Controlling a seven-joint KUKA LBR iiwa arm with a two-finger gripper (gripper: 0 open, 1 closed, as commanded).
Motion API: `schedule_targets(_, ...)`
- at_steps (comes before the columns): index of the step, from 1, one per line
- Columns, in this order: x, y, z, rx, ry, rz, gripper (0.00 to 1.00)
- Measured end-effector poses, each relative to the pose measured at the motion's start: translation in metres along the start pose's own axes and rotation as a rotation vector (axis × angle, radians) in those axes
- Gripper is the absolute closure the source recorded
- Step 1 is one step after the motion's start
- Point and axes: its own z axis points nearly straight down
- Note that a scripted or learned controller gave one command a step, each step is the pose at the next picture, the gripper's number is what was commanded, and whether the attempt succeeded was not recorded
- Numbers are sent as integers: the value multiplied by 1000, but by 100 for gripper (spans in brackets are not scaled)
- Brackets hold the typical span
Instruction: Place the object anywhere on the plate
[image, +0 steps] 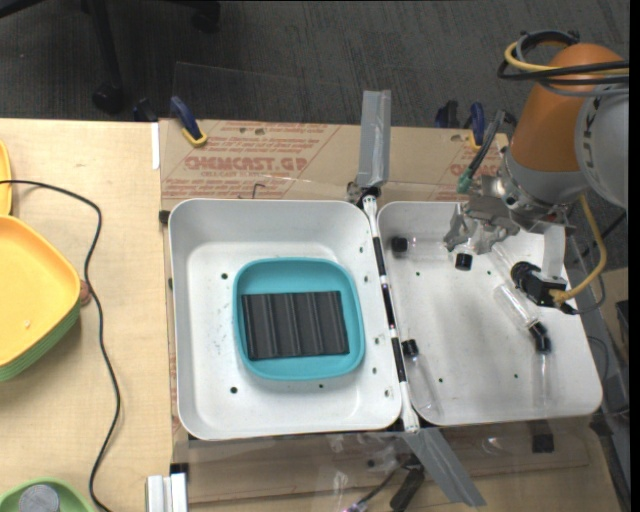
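Two white bins (190, 330) sit on a cardboard-covered bench (260, 160).

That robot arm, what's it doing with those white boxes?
The grey and orange robot arm reaches in from the right, and its hand hangs over the back of the right bin. It is meant to put something on the teal plate, which sits in the left bin with a dark ribbed pad on it. A clear tube lies in the right bin.

Left bin (195, 330): teal plate (297, 320), centred
Right bin (480, 340): small black object (399, 243) near left wall
End effector (466, 242): above right bin's far edge
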Motion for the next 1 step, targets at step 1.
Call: schedule_targets(1,0,0,0,0,0,0,0)
